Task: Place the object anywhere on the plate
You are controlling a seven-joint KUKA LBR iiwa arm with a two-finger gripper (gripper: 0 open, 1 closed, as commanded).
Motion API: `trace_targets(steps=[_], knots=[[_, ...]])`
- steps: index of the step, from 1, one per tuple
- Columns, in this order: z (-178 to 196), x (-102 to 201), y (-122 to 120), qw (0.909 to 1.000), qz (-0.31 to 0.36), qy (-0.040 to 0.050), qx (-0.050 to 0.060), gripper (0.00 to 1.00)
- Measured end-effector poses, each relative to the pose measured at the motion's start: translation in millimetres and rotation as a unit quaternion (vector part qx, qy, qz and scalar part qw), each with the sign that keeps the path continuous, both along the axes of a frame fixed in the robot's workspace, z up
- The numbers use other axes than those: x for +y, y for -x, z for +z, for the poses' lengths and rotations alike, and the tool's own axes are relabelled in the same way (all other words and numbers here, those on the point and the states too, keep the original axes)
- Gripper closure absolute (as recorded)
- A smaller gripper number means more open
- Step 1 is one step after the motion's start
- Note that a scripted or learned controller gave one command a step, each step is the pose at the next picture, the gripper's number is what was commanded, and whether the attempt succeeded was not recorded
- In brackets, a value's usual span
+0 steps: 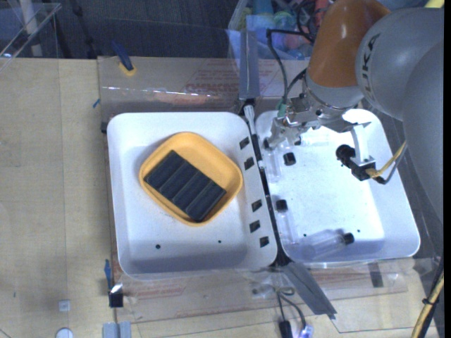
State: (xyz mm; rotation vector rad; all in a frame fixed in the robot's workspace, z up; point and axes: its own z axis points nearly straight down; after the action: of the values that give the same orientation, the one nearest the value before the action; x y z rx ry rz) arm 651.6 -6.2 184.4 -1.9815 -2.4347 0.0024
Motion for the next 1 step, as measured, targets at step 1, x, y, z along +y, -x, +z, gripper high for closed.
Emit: trace_targets(steps=[1], knots=[[0.0,35.3,30.2,0.9949,0.101,-0.0006,0.0,1.0]])
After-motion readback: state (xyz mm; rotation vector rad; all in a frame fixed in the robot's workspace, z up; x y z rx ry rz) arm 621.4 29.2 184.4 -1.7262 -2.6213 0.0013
